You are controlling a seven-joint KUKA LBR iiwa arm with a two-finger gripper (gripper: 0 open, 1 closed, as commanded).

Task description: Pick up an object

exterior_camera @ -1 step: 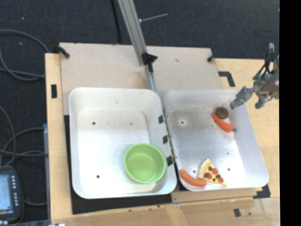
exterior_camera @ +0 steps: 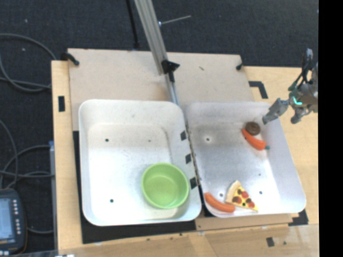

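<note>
Where tool (exterior_camera: pixel 283 111) hovers, brown-capped sausage (exterior_camera: pixel 253 135) lies just beside; apart.

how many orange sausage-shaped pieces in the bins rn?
2, both in the right bin. One sausage lies near the far right side, touching a brown round piece. The other sausage lies at the near edge, beside the pizza slice. None look hidden.

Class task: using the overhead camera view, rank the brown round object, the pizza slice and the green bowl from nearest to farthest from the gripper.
Measured from the gripper, at the right bin's upper right edge:
1. Brown round object, upper right of the right bin, touching an orange sausage.
2. Pizza slice, at the right bin's front edge.
3. Green bowl, front right corner of the left bin.
</note>
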